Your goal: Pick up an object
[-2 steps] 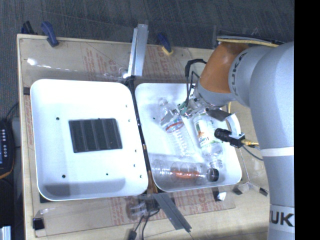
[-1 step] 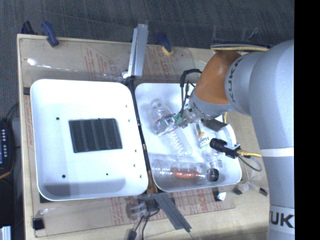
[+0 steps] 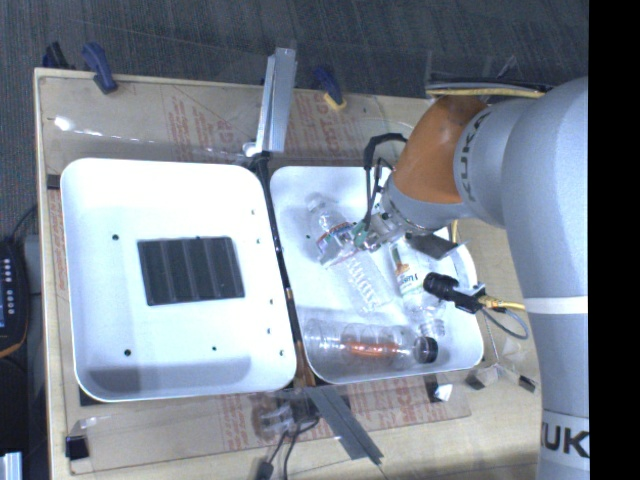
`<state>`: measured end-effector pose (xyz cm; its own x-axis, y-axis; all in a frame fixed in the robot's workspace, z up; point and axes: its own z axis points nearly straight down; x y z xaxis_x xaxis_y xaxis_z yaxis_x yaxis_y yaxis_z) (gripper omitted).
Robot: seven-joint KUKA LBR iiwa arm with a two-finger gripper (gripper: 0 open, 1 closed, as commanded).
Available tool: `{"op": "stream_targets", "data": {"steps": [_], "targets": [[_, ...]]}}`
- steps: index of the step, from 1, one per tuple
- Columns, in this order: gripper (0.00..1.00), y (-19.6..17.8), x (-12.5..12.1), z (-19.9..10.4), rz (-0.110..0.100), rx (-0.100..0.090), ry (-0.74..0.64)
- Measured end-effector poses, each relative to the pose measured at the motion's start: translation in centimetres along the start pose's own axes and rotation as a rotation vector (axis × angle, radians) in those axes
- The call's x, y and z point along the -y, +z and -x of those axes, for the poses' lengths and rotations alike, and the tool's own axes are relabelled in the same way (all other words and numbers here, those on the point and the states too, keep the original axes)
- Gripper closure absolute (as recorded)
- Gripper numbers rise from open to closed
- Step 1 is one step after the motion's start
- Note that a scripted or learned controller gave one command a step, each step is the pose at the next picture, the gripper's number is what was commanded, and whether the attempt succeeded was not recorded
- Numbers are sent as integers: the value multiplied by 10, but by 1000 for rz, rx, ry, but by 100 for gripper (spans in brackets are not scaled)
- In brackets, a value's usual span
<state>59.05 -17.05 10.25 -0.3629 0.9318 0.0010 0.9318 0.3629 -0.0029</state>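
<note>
Right bin (image 3: 290, 203) pretty cluttered: clear plastic bottles in heap. One bottle (image 3: 328, 230) upper middle, another clear bottle (image 3: 365, 345) lying along near wall, small labelled bottle (image 3: 406, 280) beside it, black cable (image 3: 380, 173) looping over far rim. Left bin (image 3: 100, 198) with dark ribbed panel (image 3: 190, 270) on floor. Arm (image 3: 500, 158) reaching in from right, wrist bent down, hand (image 3: 372, 230) low over heap, right by upper bottle. Can't tell how wide hand's spread or if anything's grabbed.
</note>
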Motion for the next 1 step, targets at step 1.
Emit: {"op": "stream_targets", "data": {"steps": [1], "targets": [[100, -102, -60, 20, 3, 1, 228]]}}
